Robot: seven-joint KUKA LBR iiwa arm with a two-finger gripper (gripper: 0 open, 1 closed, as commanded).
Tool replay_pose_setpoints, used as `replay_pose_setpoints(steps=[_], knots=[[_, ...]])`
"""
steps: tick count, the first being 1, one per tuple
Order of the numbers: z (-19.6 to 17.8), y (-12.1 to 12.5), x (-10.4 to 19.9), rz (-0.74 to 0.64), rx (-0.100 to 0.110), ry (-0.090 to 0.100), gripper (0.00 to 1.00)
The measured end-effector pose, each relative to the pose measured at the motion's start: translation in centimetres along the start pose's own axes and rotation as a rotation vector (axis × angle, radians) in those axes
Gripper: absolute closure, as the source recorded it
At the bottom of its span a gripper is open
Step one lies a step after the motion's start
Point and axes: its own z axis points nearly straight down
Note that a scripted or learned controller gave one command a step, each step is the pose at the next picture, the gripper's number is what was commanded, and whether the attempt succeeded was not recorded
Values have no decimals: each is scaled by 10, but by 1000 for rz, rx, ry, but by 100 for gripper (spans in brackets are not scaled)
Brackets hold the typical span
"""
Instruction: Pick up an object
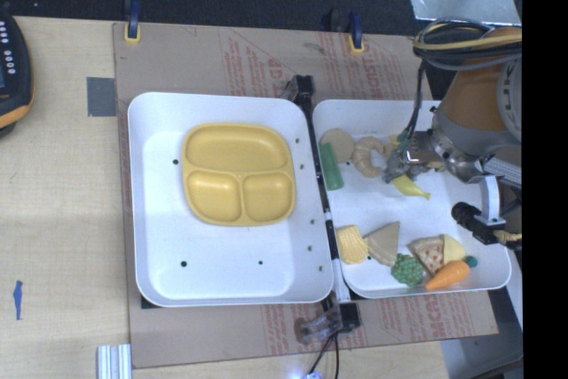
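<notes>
Over the right bin [351, 280], the end effector [401, 166] sits low near its far edge, just above a yellow banana [412, 186] and beside a beige ring [366, 155]; whether it is open or gripping, I cannot tell. The left bin [151, 191] holds a yellow divided plate [238, 172].

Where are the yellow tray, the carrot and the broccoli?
yellow tray [238, 171]: camera view, centre divider of the tray.
carrot [446, 274]: camera view, middle of its orange body.
broccoli [407, 270]: camera view, green top.
</notes>
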Motion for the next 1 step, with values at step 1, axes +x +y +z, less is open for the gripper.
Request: replay_pose_setpoints(steps=[1], knots=[[-68,-1,88,2,1,2,100]])
